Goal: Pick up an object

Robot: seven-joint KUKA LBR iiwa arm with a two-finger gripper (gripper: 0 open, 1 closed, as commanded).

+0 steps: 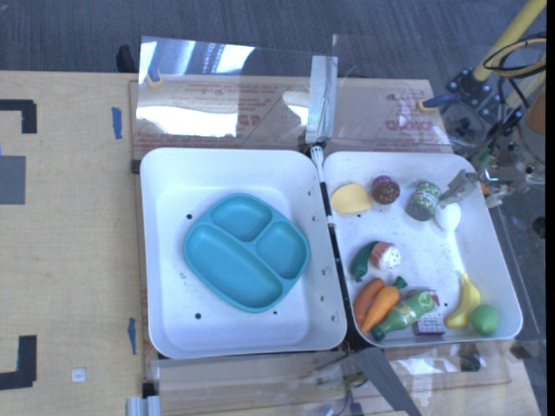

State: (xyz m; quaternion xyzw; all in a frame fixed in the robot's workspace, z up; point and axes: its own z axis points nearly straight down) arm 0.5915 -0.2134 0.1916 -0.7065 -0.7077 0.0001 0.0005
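The right bin (507, 267) holds several toy foods. A yellow piece (350, 198), a dark red ball (385, 189), a grey-green can (423, 201) and a white egg (448, 218) lie along its far side. Nearer the front are a red-and-white piece with a green leaf (378, 256), two orange carrots (378, 302), a green bottle-like toy (408, 311), a yellow banana (467, 298) and a green lime (485, 319). My gripper (457, 188) reaches in from the right, low over the bin's far right corner, just right of the can and above the egg.
The left bin (165, 189) carries a blue divided plate (247, 251). A clear plastic wall (225, 102) stands behind both bins. Cables and a yellow hose (512, 37) hang at the upper right near the arm. Wooden bench surface (61, 232) spreads to the left.
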